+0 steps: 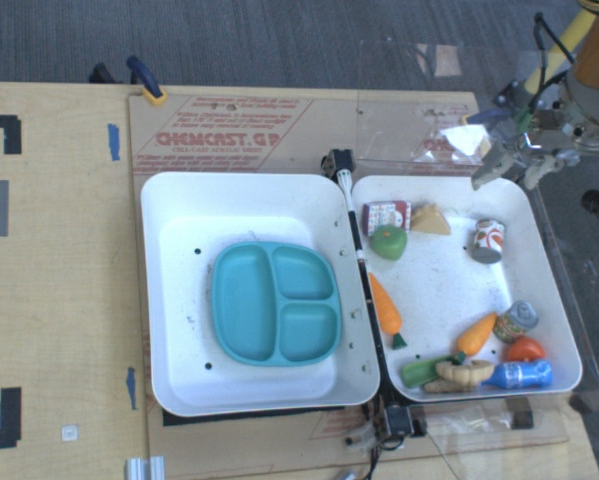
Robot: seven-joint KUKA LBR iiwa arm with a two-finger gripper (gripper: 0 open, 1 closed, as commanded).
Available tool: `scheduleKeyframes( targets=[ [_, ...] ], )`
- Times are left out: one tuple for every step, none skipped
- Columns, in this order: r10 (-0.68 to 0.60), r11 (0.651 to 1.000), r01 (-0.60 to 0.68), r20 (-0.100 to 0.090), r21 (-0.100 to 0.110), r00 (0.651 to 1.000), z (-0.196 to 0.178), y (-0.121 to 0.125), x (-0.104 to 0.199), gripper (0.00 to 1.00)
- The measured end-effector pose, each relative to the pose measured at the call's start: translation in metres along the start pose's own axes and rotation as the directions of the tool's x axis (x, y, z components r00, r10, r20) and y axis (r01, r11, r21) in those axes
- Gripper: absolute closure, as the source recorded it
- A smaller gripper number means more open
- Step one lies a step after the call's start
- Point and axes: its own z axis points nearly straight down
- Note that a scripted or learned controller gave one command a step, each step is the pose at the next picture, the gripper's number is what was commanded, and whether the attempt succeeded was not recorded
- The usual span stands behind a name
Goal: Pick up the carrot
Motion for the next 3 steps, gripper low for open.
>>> scheduleKeyframes(
  targets=[
    [0.005,1.0,-0.005,-0.003,0.011,1.0,0.11,-0.079,0.025,0.0],
    [-0.046,0.999,0.046,0.002,-0.006,0.999,0.164,-0.097,-0.012,0.0],
    [0.011,1.0,-0.011,-0.016,-0.015,1.0,0.167,-0.15,-0.039,0.0]
  ],
)
